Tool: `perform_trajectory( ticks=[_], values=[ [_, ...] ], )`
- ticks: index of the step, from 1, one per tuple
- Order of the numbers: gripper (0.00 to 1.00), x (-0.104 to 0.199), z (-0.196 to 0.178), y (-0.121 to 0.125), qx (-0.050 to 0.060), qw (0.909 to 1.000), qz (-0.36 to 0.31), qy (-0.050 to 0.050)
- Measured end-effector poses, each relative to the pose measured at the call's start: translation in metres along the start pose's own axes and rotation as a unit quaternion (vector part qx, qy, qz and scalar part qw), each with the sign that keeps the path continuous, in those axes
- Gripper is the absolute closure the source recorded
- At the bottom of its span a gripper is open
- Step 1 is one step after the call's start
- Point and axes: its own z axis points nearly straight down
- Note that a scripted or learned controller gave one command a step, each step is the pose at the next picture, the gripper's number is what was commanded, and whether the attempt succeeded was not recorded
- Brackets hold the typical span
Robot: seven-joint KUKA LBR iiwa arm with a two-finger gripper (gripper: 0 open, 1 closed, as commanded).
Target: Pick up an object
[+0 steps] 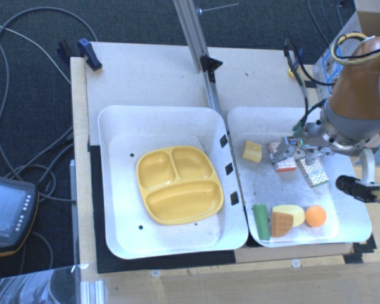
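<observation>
My gripper point(297, 147) hangs low over the upper middle of the right bin point(240, 126), at the end of the grey and orange arm coming in from the right. Just left of and below it lies a small red and white box point(282, 159), touching or very near the gripper. A white patterned box point(314, 171) lies beneath the wrist, to the lower right. A yellow block point(252, 151) sits further left. Along the bin's front edge lie a green cylinder point(260, 220), a tan waffle piece point(281, 223), a pale yellow piece point(294, 214) and an orange ball point(315, 216).
The left bin point(117, 170) holds a yellow divided plate point(179, 184). A metal post point(191, 24) rises at the back between the bins. Cables run at the back right near the arm. The middle of the right bin is bare floor.
</observation>
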Motion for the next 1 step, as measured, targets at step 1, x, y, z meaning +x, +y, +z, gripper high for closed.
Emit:
perform_trajectory(
  ticks=[1],
  values=[
    [0.0, -0.0001, 0.0, 0.0001, 0.0, 1.0, 0.0, 0.0]
  ],
)
